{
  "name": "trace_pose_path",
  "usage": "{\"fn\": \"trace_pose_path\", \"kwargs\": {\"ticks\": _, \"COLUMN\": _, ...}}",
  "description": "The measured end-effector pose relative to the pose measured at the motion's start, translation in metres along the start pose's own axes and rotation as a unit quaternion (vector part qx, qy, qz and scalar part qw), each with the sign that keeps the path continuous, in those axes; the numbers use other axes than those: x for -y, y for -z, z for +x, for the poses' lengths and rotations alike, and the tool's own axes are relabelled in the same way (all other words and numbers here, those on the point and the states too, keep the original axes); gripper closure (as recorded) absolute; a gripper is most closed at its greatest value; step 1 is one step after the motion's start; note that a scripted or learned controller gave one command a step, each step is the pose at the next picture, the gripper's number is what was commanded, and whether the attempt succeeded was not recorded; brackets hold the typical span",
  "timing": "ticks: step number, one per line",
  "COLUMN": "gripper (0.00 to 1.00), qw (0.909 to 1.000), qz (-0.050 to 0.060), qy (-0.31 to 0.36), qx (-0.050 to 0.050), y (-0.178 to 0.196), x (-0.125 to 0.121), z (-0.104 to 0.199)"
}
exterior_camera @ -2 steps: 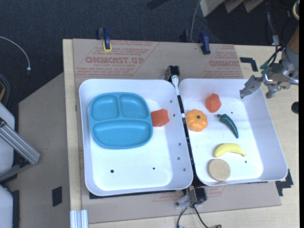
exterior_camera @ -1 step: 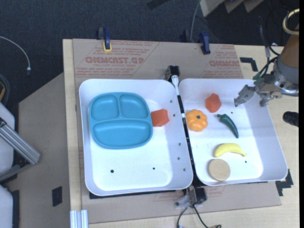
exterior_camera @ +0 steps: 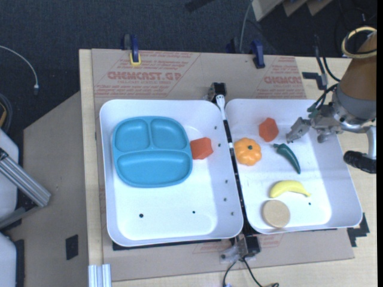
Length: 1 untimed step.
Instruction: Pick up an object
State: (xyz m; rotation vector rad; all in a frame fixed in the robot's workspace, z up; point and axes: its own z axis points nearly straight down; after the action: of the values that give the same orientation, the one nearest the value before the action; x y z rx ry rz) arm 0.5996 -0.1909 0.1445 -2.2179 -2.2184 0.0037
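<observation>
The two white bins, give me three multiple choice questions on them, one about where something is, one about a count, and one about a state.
1. Where does the blue divided tray lie?
A. In the left bin
B. In the right bin
C. On the cardboard outside the bins

2. How many objects lie in the right bin?
A. Two
B. Five
C. Eight

3. How does the end effector stand to the objects?
A. It carries the banana
B. It presses on the round beige disc
C. It hangs over the right bin, holding nothing

Answers:
1. A, the tray fills much of the left bin.
2. B, red block, orange pumpkin, green pepper, banana, beige disc.
3. C, nothing sits between its fingers.
</observation>
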Motion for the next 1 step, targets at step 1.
{"fn": "trace_pose_path", "kwargs": {"ticks": 1, "gripper": 1.0, "qw": 1.0, "qz": -0.004, "qy": 0.0, "qx": 0.002, "y": 0.0139, "x": -0.0015, "z": -0.0008}}
